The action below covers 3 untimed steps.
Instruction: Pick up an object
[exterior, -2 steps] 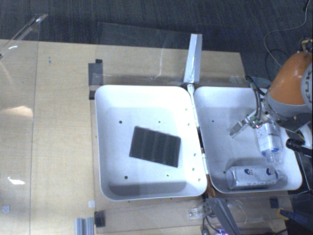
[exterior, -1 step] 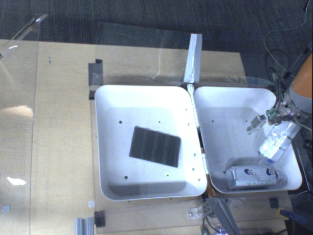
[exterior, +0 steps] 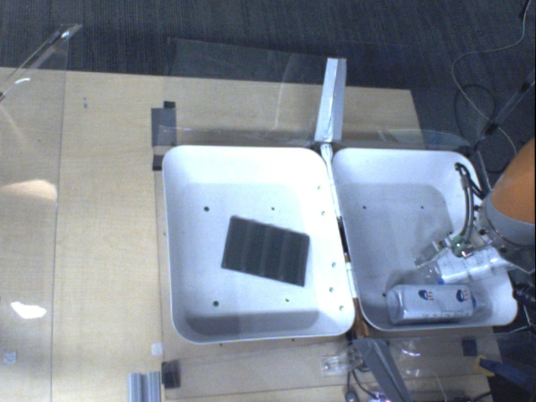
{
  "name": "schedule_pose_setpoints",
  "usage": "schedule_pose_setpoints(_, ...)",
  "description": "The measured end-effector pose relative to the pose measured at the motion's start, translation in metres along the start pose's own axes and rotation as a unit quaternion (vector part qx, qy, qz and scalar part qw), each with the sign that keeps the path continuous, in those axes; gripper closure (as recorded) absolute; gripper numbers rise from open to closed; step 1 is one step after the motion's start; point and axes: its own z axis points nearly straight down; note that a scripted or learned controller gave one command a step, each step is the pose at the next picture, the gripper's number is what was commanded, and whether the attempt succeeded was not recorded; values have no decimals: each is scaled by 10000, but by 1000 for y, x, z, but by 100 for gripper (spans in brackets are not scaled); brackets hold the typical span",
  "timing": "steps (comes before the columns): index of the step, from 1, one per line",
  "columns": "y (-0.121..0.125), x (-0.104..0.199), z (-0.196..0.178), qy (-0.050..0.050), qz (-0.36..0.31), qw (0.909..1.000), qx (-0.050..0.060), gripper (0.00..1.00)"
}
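I hang low over the right bin (exterior: 368, 170), my gripper (exterior: 448, 256) just above the silver can (exterior: 431, 302) lying near its front edge — nothing lifted yet, grasp still to come.

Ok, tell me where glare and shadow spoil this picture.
Camera view: glare streaks on the clear panel at left; soft shadow along the left bin near wall; the dark pad is sharp; the tool and the can look blurred.
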Motion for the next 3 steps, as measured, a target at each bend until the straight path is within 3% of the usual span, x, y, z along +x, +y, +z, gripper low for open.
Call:
schedule_pose_setpoints(1, 0, 4, 16, 0, 6, 10000, 1, 0)
schedule_pose_setpoints(2, 3, 4, 5, -11, -7, 10000, -31, 100)
schedule_pose_setpoints(3, 3, 3, 5, -13, -6, 10000, -32, 0)
